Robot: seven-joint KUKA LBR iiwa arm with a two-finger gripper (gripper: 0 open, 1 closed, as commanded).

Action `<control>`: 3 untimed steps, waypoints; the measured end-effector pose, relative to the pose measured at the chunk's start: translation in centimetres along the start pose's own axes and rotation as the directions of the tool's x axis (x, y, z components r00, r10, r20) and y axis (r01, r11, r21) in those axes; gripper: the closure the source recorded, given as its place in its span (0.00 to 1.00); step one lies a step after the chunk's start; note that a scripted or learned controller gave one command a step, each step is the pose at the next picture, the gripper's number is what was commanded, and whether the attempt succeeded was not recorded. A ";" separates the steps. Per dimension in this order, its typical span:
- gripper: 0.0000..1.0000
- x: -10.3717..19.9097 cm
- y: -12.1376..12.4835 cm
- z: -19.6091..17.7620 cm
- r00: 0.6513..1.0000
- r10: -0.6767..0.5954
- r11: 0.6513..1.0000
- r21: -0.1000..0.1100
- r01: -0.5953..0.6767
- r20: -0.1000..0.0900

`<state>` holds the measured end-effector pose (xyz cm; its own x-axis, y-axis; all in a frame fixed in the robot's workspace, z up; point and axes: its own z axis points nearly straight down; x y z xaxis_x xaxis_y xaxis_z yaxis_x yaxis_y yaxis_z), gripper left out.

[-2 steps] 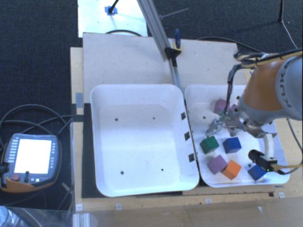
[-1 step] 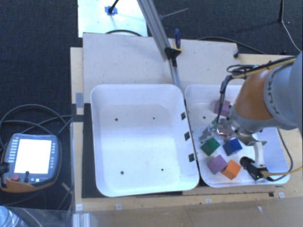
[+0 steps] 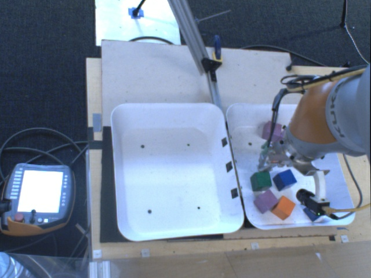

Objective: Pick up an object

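Two shallow white bins sit side by side on the surface (image 3: 151,68), and the left bin (image 3: 124,155) serves as the landmark for everything else. Against that bin's right wall lies the right bin (image 3: 243,126), which carries all the small blocks. Nearest the left bin's right wall is the green block (image 3: 261,181), with a purple block (image 3: 266,201) just below it toward the front edge. A little farther from the left bin sits the blue block (image 3: 284,179), just beside the green one, and an orange block (image 3: 283,207) lies beside the purple one. Toward the back of the right bin a mauve block (image 3: 271,130) shows partly under the arm's orange band. The hand (image 3: 271,158) hangs low over the right bin, just behind the green and blue blocks; its fingertips are lost among the wrist and cables, so I cannot tell how wide it stands, and nothing shows between its fingers. The blocks look like small, light, stiff cubes, probably wood or foam, with flat faces that should give a two-finger grip good purchase and little risk of damage. My judgement is that the green block is the likeliest target, best taken across two opposite flat sides; its closeness to the blue one leaves little room for a finger and could cause a nudge instead of a grasp.
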<state>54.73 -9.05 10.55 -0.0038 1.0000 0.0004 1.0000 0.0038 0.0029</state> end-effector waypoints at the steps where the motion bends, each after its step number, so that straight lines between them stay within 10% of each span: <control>1: 1.00 1.0 -0.2 -5.4 1.000 -0.002 1.000 -0.004 0.002 0.001; 3: 1.00 0.3 0.7 -10.7 1.000 0.000 1.000 0.001 0.000 0.001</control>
<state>55.38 -8.72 21.29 -0.0042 1.0000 -0.0010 1.0000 0.0042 0.0019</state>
